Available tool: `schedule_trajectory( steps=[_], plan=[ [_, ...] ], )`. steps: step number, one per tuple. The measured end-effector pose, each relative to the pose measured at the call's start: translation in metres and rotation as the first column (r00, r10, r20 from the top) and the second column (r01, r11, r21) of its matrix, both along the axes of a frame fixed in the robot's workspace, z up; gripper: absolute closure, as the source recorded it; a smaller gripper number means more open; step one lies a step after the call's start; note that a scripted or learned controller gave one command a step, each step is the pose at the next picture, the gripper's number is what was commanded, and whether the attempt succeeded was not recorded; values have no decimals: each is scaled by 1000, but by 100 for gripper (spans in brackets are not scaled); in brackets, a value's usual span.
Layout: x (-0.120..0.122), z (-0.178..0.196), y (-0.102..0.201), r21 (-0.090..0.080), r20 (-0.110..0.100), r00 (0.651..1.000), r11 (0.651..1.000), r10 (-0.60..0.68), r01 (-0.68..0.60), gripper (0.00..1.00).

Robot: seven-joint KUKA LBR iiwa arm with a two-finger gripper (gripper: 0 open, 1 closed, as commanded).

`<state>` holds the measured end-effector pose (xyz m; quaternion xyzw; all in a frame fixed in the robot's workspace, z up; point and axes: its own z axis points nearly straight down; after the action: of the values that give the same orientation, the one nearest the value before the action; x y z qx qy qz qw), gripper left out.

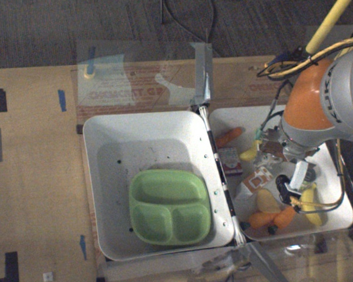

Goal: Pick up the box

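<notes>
Though low, hand near box

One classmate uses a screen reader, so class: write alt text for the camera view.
A grey and orange robot arm reaches over the right bin, which holds a small box, carrots and a banana. The left bin holds a green divided tray.

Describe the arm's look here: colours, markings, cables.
The arm has a rounded grey casing with a broad orange band above the wrist. Dark lettering runs along the grey, only partly readable. Yellow and dark cables bunch together above the band. The gripper looks like dark metal, but it is too cluttered to make out detail.
</notes>
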<state>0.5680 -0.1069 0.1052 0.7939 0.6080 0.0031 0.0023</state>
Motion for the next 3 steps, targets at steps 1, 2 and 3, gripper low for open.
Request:
schedule_trajectory(
  steps=[1, 2, 3],
  plan=[
    [85, 97, -44, -1, -6, 996, 996, -93, 93, 100],
    [93, 260, -25, -3, -4, 990, 990, 143, -143, 100],
    [100, 331, -53, -2, -6, 951, 951, -308, 308, 100]
  ],
)
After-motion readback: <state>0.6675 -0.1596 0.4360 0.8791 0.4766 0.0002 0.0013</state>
